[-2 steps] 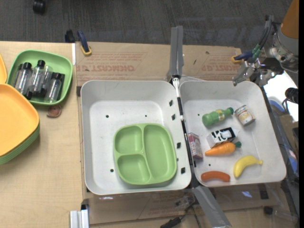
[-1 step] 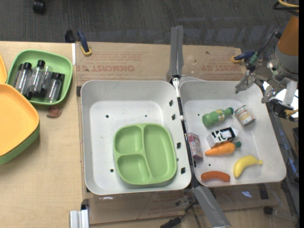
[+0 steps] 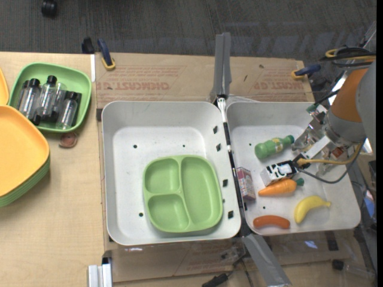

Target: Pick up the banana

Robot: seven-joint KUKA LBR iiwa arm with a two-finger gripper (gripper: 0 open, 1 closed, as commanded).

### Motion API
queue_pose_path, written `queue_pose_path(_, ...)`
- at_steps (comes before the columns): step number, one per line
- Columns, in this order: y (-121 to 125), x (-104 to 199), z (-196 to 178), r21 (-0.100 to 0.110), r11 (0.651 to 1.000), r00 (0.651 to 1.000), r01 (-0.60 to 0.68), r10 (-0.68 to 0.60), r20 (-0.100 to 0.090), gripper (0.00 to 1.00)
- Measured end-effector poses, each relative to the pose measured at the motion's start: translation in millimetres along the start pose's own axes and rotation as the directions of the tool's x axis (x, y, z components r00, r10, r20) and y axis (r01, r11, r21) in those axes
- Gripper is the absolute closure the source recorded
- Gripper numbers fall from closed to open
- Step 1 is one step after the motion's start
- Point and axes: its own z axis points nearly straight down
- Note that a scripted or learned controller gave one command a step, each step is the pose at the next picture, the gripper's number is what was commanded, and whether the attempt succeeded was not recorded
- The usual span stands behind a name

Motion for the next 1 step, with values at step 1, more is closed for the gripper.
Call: queue_pose_path(1,-1.1,0.0,-8.0,0.004,1.0,1.0,0.004,-0.004,0.003,1.0)
